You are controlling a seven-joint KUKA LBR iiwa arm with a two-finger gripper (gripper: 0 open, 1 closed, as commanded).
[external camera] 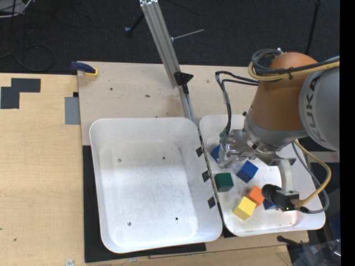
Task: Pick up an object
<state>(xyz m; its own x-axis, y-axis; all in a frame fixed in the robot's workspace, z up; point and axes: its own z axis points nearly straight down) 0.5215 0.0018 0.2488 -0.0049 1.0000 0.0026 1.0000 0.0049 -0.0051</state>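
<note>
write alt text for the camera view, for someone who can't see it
A grey and orange robot arm reaches from the right, its gripper low in the right bin over blue, green, orange and yellow blocks. The left bin sits beside it.

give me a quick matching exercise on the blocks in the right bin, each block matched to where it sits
Things:
1. green block
2. yellow block
3. orange block
4. blue block

Places:
A. nearest the bin's front edge
B. just below the gripper, farthest back of the four
C. by the bin's left wall
D. between the blue and yellow blocks, touching the yellow one

Pairs: 1-C, 2-A, 3-D, 4-B
</note>
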